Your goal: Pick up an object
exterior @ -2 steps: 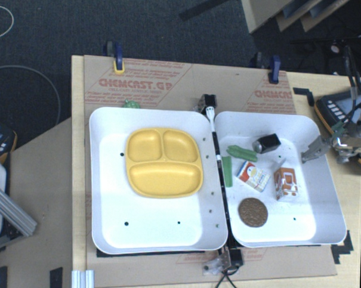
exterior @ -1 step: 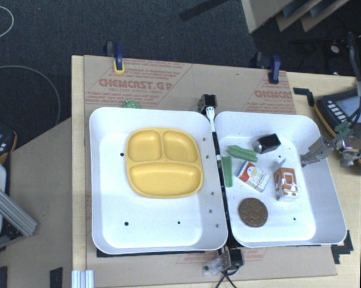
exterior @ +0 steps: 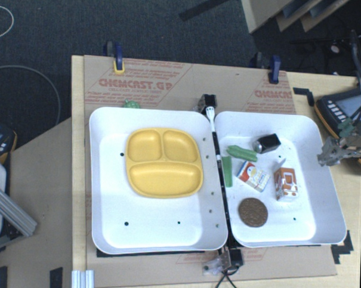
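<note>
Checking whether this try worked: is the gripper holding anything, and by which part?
Nothing is held. The gripper sits at the right bin's right rim, apart from the objects inside.

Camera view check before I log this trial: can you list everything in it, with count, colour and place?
bins: 2, white, side by side on the bench
divided plate: 1, yellow, left bin
green pieces: 2, right bin, near its left wall
black cylinder: 1, right bin, top
small cartons: 2, white with red and orange print, right bin, middle
round disc: 1, brown, right bin, bottom
clamps: 2, blue, bench's far edge
gripper: 1, grey, beside right bin's right rim
</note>
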Controlling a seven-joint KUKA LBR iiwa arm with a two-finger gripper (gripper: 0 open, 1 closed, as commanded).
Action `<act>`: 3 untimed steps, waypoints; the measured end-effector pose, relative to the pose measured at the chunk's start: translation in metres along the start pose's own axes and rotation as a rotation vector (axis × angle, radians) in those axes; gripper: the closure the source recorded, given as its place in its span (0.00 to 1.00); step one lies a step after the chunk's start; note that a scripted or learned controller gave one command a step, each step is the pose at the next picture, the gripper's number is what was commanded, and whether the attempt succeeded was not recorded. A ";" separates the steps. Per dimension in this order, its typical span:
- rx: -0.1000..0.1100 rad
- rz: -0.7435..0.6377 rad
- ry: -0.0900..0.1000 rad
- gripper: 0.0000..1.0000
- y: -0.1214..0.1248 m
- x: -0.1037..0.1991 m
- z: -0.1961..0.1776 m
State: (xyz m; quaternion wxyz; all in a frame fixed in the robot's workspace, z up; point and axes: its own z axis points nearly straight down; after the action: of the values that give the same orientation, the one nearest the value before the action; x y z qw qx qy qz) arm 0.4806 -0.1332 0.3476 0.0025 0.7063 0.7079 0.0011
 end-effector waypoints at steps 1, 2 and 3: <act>0.008 0.007 0.000 1.00 -0.002 -0.054 0.020; 0.011 -0.006 0.007 1.00 -0.002 0.028 0.063; 0.003 -0.009 0.005 1.00 -0.001 0.112 0.049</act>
State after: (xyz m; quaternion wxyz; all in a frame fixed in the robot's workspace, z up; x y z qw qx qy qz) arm 0.4800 -0.0213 0.2985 -0.0003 0.7032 0.7110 0.0017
